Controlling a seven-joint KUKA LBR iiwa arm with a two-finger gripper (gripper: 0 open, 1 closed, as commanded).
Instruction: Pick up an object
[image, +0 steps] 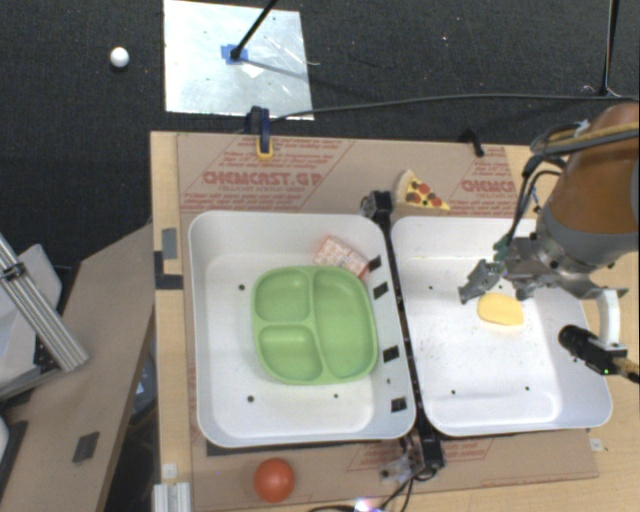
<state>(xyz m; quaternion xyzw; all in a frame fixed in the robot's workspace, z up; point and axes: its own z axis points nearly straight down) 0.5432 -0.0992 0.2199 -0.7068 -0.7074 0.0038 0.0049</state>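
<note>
A yellow, rounded object lies in the right white bin, toward its back right. My gripper hangs just behind and over it, fingers spread, with one grey finger to the object's left. Nothing is held between the fingers. The grey arm with its orange band comes in from the right. In the left white bin a green divided plate sits in the middle, with a small pink wrapped item behind it.
A toy pizza slice lies on the cardboard behind the bins. A red ball rests at the bench's front. A blue clamp grips the cardboard's back edge. A black fitting sticks in over the right bin's right rim.
</note>
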